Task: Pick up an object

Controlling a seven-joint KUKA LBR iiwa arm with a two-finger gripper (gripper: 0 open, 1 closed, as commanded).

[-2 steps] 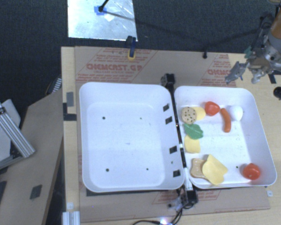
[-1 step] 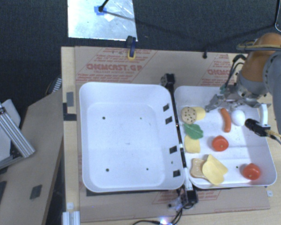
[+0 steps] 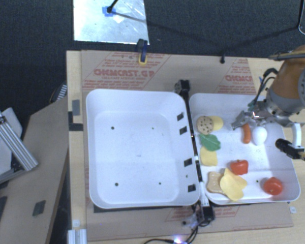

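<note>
Right bin (image 3: 295, 187): toys crowd hand (image 3: 252, 117).

Gripper (image 3: 254, 120) over R bin (image 3: 290, 172) by carrot (image 3: 247, 133) & egg (image 3: 259, 135); L bin (image 3: 99, 105) beside.

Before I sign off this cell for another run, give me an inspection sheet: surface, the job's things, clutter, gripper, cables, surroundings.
Surface: bench with printed cardboard sheet under two white bins; left bin, right bin.
Job's things: all in the right bin: cookie, green leaf piece, carrot, white egg, red pepper, tomato, yellow pieces.
Clutter: yellow-and-blue clamp at the far edge of the bench.
Gripper: gripper low over the carrot and egg; finger state cannot be judged.
Cables: dark cable across the floor; wires at the near edge.
Surroundings: silver sheet on dark carpet; aluminium frame on the left.
</note>
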